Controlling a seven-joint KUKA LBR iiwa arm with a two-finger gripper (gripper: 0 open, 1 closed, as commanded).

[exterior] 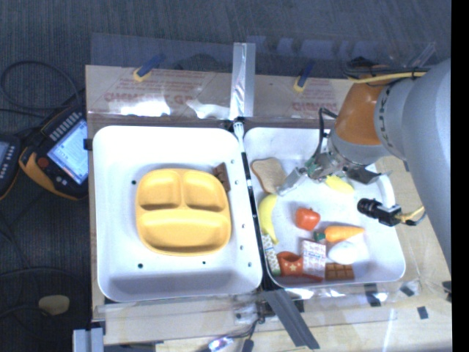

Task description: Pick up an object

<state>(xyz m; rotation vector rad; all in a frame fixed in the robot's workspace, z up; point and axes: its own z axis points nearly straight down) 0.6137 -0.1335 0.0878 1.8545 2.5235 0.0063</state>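
Fig.: gripper point(311, 171) low in right bin point(392, 266), far of tomato point(308, 217); finger state can't be told. Best approach, prob.: descend vertically w/ fingers straddling one item, clear of banana point(267, 215).

Single fixed overhead camera, slanted down on both white bins point(102, 196).

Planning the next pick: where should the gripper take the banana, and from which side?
Probably at the middle of the banana, from straight above, closing across its narrow width. It lies flat along the right bin's left wall, so the wall-side finger has little room.
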